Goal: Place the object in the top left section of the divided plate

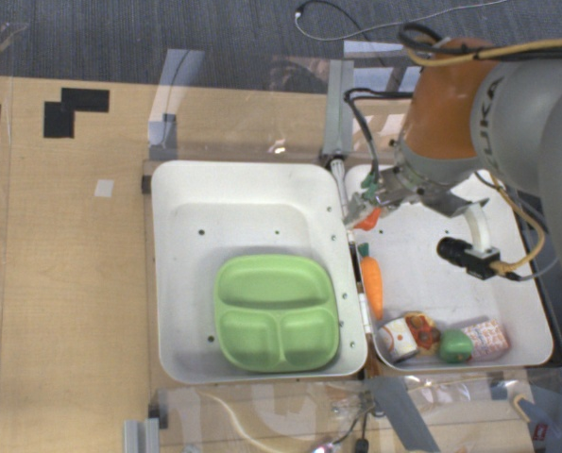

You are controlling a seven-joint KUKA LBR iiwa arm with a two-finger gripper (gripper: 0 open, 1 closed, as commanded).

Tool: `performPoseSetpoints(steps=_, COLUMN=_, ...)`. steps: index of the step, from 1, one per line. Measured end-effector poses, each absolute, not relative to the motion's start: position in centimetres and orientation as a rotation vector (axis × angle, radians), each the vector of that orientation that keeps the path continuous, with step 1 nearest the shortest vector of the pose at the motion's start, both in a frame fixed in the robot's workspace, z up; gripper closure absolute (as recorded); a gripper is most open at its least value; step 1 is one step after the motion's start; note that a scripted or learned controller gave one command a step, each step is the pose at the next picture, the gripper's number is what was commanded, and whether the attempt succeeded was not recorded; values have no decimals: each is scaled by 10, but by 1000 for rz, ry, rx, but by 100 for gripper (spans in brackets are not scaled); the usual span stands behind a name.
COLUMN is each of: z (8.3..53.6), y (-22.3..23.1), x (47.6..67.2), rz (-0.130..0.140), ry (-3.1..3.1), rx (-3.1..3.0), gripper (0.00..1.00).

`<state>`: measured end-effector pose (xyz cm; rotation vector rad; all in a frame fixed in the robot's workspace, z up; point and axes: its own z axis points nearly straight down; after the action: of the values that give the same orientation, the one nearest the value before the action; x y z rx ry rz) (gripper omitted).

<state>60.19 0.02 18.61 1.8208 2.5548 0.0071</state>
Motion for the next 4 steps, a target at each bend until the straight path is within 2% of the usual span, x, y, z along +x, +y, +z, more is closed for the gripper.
performPoseSetpoints(steps=1, z=184, y=30, x=500, rz=2, ry=2299, rx=2141, gripper=100)
performPoseSetpoints(steps=2, z=184, y=93, x=487, rz=2, ry=2330, rx=2107, gripper=100)
performPoseSetpoints(steps=3, z=185, y=100, x=527, rz=4, ry=2330, rx=2105, gripper=100)
performPoseSetpoints(steps=4, z=184, y=75, x=487, rz=2, ry=2423, rx=1999, gripper=100)
